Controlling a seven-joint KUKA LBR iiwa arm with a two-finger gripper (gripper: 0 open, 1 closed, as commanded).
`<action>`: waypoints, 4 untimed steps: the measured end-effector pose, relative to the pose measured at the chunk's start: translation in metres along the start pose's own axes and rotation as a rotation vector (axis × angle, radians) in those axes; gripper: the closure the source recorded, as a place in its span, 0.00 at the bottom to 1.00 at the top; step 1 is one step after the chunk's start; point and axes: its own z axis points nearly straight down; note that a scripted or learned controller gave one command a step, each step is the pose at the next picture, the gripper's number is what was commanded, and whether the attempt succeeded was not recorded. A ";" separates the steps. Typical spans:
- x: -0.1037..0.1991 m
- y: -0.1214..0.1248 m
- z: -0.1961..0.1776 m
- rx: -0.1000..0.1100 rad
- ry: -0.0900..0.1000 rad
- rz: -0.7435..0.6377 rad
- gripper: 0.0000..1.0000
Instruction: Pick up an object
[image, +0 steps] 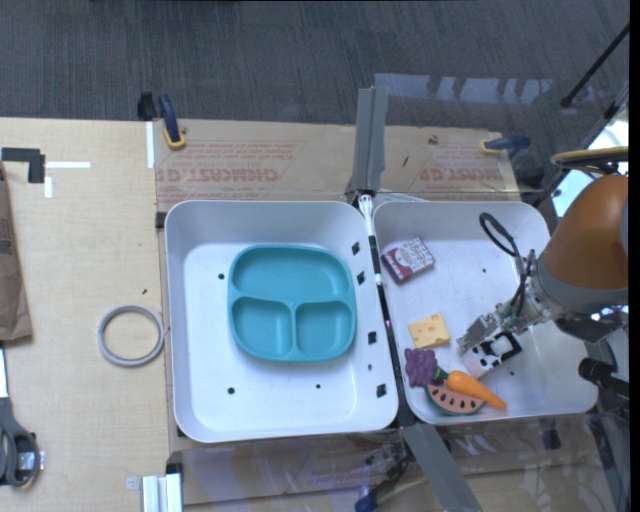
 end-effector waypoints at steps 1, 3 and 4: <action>0.050 0.021 0.000 0.002 0.001 0.130 0.00; 0.054 -0.005 -0.033 -0.005 -0.001 0.330 0.00; 0.095 0.008 -0.100 0.000 -0.001 0.112 0.00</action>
